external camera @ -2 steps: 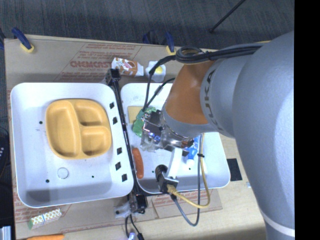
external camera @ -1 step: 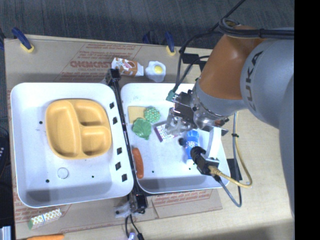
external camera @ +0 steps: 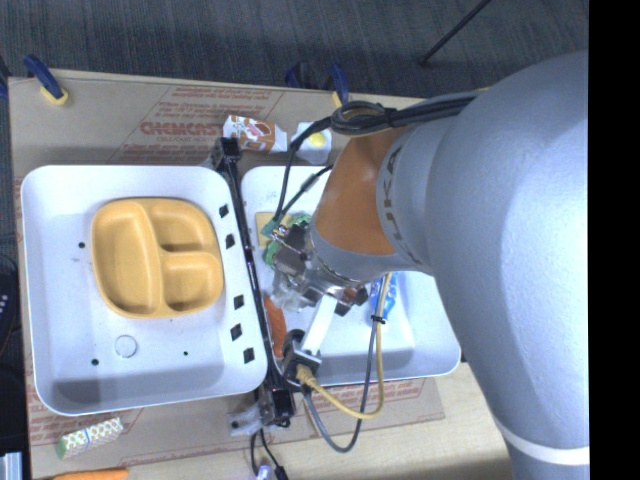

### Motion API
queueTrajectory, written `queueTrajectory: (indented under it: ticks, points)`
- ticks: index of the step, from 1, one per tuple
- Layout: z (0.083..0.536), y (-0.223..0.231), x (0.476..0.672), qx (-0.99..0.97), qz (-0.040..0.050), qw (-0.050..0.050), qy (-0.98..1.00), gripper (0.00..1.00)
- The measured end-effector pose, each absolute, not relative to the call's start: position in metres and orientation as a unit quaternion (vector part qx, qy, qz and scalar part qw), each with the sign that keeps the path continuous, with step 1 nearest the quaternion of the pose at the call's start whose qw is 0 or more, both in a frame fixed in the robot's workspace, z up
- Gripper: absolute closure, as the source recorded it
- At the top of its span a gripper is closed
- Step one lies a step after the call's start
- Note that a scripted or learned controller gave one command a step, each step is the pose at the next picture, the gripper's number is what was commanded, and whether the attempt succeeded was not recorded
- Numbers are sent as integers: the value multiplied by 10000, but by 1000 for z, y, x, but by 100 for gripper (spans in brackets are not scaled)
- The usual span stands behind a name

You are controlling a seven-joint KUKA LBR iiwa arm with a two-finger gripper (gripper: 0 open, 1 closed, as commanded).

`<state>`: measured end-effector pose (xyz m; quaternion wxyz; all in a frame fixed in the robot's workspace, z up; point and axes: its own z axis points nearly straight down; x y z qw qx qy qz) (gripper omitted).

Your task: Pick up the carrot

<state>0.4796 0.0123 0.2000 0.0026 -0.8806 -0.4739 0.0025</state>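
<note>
Starting at the far left, we see the left bin point(external camera: 40, 268) resting on the cardboard-covered desk point(external camera: 120, 108), and we take this bin as our landmark. Inside it, toward its upper middle, lies a yellow divided tray point(external camera: 155, 256) with three compartments. Below the left bin's lower left corner, a small patterned packet point(external camera: 90, 435) lies on the desk. Above its upper right corner sits a small orange and white package point(external camera: 250, 131). Just right of the left bin, across the black divider with its clips, stands the right bin point(external camera: 425, 353). The carrot point(external camera: 274, 320) shows as a short orange piece in the right bin, just beside the wall it shares with the left bin and low along that wall. The claw point(external camera: 300, 293) hangs over the right bin, close to the carrot and slightly right of it; we cannot tell how far it is open, nor whether it touches the carrot. The grey arm point(external camera: 500, 228) with its orange band covers most of the right bin, and a yellow cable point(external camera: 345, 406) loops below it.
</note>
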Motion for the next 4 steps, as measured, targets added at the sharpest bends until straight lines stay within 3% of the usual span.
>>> queueTrajectory:
  ticks: [1,2,3,4]
  points:
    - [289,1,476,-8884,13,13,-4590,100]
    - [191,23,475,-9121,28,27,-4100,100]
    - [288,-63,476,-8948,12,11,-4465,100]
    - [244,-29,476,-8571,20,20,-5151,100]
